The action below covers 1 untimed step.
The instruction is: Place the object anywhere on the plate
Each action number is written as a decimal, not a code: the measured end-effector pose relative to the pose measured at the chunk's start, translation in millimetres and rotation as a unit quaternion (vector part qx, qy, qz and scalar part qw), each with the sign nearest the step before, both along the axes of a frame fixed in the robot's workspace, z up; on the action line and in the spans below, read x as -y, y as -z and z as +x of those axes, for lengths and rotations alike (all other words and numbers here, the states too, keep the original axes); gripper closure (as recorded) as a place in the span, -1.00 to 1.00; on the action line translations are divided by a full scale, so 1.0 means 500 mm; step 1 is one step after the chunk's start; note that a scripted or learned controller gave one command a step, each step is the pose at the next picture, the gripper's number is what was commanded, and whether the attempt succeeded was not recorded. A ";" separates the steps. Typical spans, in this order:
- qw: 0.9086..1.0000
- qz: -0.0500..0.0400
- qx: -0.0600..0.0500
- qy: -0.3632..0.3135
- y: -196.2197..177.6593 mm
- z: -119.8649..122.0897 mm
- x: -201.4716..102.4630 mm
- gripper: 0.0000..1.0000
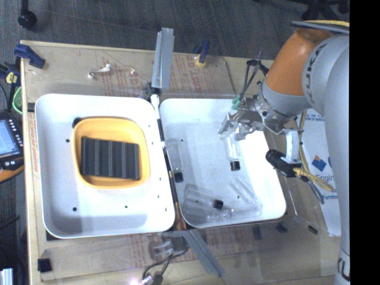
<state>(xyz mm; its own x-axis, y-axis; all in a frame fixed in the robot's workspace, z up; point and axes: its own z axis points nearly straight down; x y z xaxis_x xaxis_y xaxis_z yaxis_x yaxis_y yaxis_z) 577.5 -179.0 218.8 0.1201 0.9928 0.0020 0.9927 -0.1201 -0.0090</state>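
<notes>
A yellow plate [110, 152] with a dark ridged centre lies in the left white bin [53, 200]. My gripper [236, 129] is low over the upper right part of the right white bin [196, 114]. A slim clear vial with a black cap [233, 156] reaches down from just under the gripper towards the bin floor. Its upper end meets the gripper, but whether it is held or lying on the floor I cannot make out.
Other clear plastic items lie in the right bin: a crumpled container with a black cap [205, 205] at the front, a tube [244, 192] to its right, and a strip [172, 153] along the left wall. A metal bar [162, 58] stands behind the bins.
</notes>
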 end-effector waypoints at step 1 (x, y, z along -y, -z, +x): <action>0.999 0.000 0.002 -0.033 -0.007 0.020 -0.204 1.00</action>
<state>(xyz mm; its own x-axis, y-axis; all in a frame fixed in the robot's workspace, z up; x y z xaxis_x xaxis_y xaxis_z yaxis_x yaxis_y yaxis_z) 587.3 -77.0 222.3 0.0537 0.9986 0.0018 0.9985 -0.0537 -0.0058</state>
